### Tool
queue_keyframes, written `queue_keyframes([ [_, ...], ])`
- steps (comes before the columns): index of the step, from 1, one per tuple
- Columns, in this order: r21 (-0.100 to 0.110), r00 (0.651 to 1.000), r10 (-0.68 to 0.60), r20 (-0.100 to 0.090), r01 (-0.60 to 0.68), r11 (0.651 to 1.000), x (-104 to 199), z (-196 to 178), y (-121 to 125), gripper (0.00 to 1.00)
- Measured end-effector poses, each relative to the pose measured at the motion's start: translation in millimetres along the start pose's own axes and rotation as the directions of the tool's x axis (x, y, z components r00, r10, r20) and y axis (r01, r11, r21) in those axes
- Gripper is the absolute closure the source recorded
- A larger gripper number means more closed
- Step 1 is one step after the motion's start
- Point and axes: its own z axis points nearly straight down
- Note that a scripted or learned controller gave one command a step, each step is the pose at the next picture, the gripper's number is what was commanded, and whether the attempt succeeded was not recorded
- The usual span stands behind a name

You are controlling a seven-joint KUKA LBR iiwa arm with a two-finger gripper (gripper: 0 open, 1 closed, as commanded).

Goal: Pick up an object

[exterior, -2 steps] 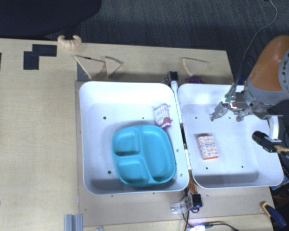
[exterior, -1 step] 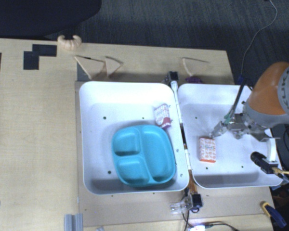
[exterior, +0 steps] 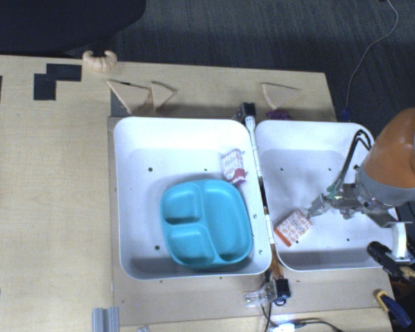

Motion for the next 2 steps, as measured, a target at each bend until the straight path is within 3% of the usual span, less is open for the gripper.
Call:
queue_keyframes([
  [2,-0.019,1.000,0.004,0.010,-0.004,1.000,35,21,-11,0.00],
])
